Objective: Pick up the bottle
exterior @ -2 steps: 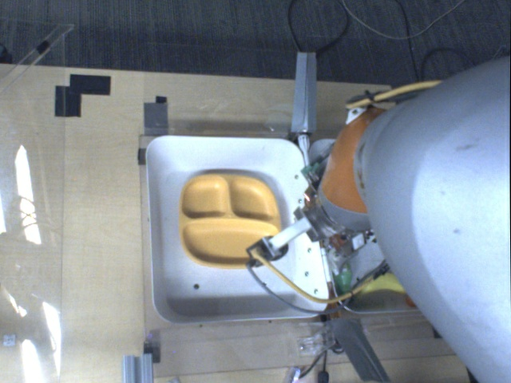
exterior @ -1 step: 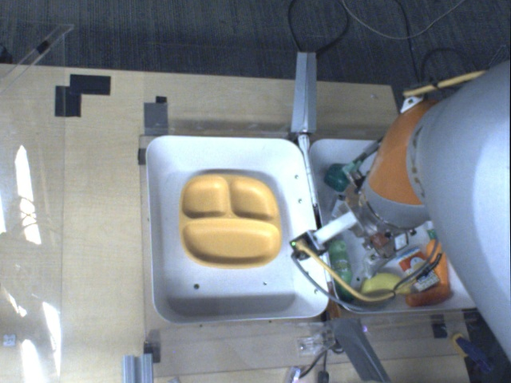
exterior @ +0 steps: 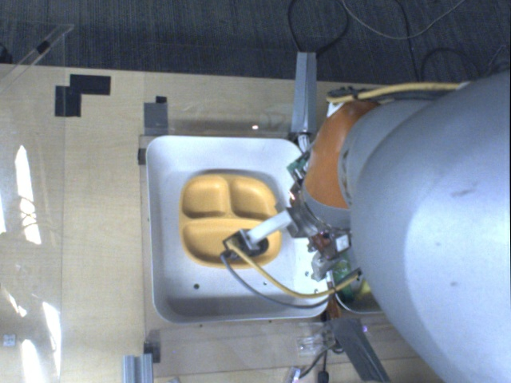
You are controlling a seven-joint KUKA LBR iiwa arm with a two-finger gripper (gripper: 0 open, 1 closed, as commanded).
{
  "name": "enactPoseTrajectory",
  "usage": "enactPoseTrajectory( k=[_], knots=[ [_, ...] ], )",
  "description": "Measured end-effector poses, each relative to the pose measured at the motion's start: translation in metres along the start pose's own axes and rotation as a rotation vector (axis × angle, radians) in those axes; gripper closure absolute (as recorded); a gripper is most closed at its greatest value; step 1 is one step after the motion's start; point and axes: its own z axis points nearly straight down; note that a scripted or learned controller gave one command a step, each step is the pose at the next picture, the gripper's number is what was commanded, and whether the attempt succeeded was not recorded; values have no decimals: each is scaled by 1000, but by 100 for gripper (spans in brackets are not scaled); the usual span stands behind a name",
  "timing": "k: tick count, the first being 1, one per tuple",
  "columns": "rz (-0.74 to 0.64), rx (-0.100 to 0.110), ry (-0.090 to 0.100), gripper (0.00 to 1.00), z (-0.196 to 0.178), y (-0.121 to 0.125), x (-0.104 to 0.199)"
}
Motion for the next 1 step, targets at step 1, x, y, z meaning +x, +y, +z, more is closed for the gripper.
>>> enactPoseTrajectory(
  k=[1],
  knots=[
    [33,1,1,0,79,-38,57]
  ],
)
